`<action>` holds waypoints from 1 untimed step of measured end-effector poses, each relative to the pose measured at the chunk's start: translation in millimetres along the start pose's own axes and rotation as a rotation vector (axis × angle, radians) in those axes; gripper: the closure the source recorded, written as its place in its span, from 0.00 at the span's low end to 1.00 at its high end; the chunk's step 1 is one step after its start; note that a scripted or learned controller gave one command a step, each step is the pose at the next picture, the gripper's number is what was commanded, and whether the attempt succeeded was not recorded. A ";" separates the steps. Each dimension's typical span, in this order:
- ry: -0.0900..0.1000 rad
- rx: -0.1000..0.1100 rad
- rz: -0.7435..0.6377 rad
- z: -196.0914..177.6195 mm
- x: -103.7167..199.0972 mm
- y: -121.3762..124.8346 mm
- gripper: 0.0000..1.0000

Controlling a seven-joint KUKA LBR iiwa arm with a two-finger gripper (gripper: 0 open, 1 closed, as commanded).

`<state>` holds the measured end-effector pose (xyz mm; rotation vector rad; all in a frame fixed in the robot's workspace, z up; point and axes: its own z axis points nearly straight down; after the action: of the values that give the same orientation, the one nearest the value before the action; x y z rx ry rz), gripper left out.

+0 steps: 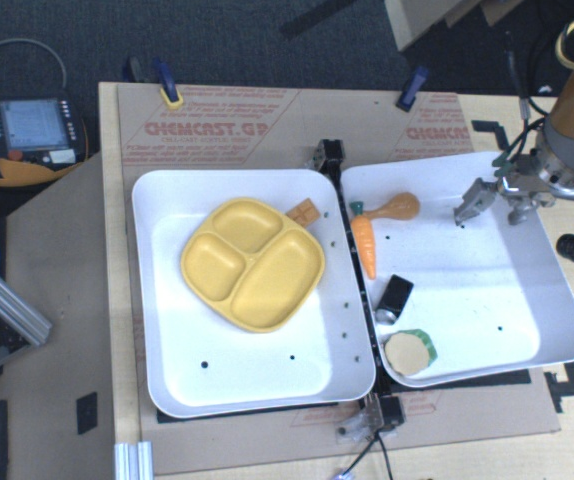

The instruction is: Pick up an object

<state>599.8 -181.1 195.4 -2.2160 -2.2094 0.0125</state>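
Claw (494, 204) hangs spread wide and empty over the right bin's (527, 298) far end — well apart from the carrot (365, 244), spoon (393, 207), black block (395, 296) and disc (408, 351) along the left wall — likely lining up a pick.

Off to your left a handheld pendant with a lit screen (29, 128) sits beside the brown tabletop (267, 118), whose far edge carries a yellow-tipped clamp (168, 86) and a blue clamp (412, 86), while an aluminium rail (5, 293) slants below.
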 end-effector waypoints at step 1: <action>-0.003 -0.014 -0.003 -7.8 0.5 3.2 0.00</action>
<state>603.1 -180.6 203.2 -2.2207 -2.2215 0.0004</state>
